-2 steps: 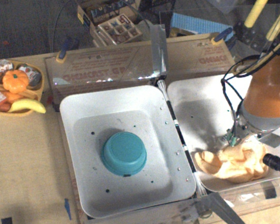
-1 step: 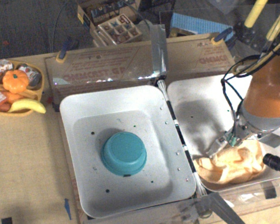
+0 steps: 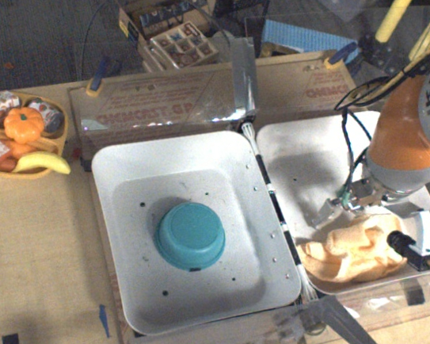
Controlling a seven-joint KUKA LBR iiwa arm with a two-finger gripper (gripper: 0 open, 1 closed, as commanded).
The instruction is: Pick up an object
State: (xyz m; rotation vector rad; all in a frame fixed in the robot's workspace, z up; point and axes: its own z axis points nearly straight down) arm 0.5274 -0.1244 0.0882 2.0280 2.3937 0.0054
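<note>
A soft tan, bread-like object (image 3: 353, 252) lies at the front of the right bin (image 3: 300, 154), pressed against its front wall. My gripper (image 3: 346, 203) hangs just above the object's rear edge, below the arm's orange band. A teal bowl (image 3: 191, 235) rests upside down in the middle of the left bin (image 3: 120, 181), far from the gripper.
A basket of toy food (image 3: 10, 138) with a banana and a small pumpkin stands on the bench at the far left. Cardboard flaps (image 3: 156, 100) rise behind both bins. The rim between the bins (image 3: 267, 191) runs just left of the gripper.
</note>
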